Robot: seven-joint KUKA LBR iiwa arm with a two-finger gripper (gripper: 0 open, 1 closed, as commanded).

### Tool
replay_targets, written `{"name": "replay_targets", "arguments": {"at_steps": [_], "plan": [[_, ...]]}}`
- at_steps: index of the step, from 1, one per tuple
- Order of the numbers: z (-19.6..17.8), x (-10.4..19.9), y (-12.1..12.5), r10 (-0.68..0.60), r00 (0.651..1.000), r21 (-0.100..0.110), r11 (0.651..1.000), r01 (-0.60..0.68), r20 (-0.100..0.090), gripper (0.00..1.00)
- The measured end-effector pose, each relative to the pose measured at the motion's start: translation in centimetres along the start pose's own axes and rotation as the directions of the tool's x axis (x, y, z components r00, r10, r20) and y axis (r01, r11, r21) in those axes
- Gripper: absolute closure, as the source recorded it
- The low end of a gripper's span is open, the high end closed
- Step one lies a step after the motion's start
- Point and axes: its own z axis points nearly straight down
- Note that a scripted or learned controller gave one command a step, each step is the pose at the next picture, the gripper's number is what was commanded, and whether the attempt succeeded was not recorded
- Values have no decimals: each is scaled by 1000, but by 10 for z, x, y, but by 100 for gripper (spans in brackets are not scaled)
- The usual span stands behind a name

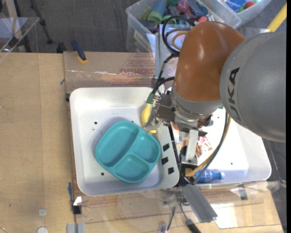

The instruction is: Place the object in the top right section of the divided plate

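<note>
A teal divided plate (127, 151) with three sections lies in the left white bin (91, 104), towards its front right. A yellow object (146, 114) shows just past the plate's upper right rim, right against the lower end of my gripper (157, 119). My gripper hangs under the orange band and the grey wrist, which hide most of it from above. I cannot see whether the yellow object is held or only lies in the bin beside it. A small yellow bit (153, 132) also shows at the plate's rim.
The right bin (254, 159) holds a blue-capped bottle (210, 175) near the front and a colourful packet (203, 145). The arm covers the divider between the two bins. A clear tub of toys (182, 13) stands behind the bins.
</note>
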Motion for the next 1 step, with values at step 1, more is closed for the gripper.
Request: {"name": "replay_targets", "arguments": {"at_steps": [1], "plan": [[177,36,-20,284,959,3,959,-284,1,0]]}}
